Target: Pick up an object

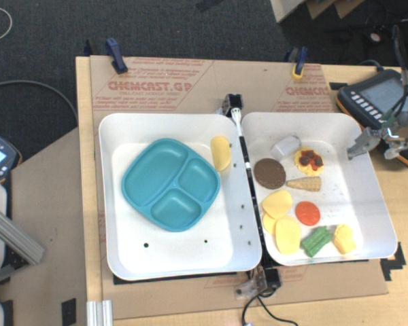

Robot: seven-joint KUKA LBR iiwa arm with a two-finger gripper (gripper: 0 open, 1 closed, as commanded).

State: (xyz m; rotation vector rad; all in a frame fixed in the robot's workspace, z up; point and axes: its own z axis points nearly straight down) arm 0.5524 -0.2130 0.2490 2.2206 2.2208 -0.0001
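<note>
pincer (359, 145) sits at the right bin's (367, 182) upper right rim, grey fingers just inside the wall. too small and edge-on to judge the gap, so can't tell how far open it is. nothing visible between the fingers, so i'd call it empty-handed.

candidates are all in the right bin: grey block (285, 145) near the top, mini pizza (309, 160) beside it, brown cookie (269, 173), cone wedge (306, 184), two yellow slices (277, 204) and (287, 235) touching each other, tomato-red disc (308, 213), green pepper (317, 240), small yellow piece (343, 238) at the bottom right. left bin (115, 202) has a teal divided plate (171, 184) and a yellow piece (221, 153) near the shared rim.

my call: go for the grey block or the pizza, nearest the pincer. block has free space around most sides and some height to bite on. flat cookie and slices look like poor grips, fingers would likely skid over them. bottom cluster is packed tight, risk of nudging neighbours. come down vertical, centre on the piece, close along its short axis.

surface (156, 80) is a board covered in masked sheet with red print, blue clamp (115, 54) and yellow-blue clamp (299, 61) at the back edge. dark carpet (122, 12) beyond, handheld pendant (370, 100) at right, cables on the floor.
</note>
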